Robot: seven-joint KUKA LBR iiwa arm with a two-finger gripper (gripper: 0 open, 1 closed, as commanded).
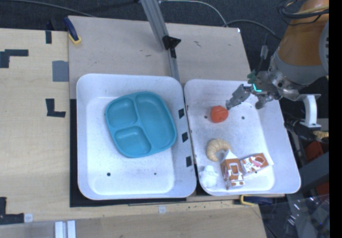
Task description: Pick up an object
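Two white bins side by side. Left bin (88,140) holds a blue divided plate (140,123). Right bin (280,140) holds a red ball (218,114) up top, croissant (217,148) mid, carton (243,168) and a small white lump (209,175) toward 6 o'clock. Gripper (240,96) hovers over right bin, holding nothing; can't tell if fingers are apart or together. Red ball sits just beside it at about 8 o'clock, round, no long axis. Likely nearest target.
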